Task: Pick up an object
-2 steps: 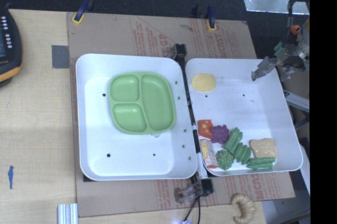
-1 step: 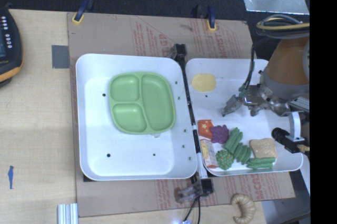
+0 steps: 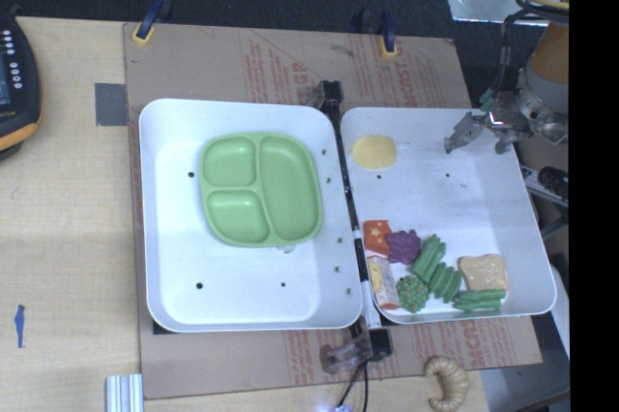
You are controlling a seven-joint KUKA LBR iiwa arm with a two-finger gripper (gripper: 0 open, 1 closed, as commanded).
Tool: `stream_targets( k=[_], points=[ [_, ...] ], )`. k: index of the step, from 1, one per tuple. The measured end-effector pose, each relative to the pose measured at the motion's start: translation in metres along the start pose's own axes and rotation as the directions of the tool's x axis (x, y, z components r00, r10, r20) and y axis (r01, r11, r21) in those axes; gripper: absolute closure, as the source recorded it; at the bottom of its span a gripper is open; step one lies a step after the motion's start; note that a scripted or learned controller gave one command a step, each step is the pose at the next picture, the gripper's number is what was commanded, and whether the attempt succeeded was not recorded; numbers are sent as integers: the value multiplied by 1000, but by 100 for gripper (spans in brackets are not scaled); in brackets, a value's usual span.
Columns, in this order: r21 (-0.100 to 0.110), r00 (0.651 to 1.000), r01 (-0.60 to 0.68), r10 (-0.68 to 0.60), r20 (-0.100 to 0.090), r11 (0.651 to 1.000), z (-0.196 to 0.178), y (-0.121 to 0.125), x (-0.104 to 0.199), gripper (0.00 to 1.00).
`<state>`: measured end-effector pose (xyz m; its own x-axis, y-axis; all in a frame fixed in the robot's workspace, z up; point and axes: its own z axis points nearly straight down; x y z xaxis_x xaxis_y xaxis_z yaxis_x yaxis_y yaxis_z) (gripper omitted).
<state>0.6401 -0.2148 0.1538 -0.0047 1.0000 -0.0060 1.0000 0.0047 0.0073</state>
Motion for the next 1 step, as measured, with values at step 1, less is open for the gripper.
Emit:
stream_targets(
  k=[1],
  points=[
    [10, 1000, 6, -6, -9, 1000, -27, -20, 80, 0]
  ],
)
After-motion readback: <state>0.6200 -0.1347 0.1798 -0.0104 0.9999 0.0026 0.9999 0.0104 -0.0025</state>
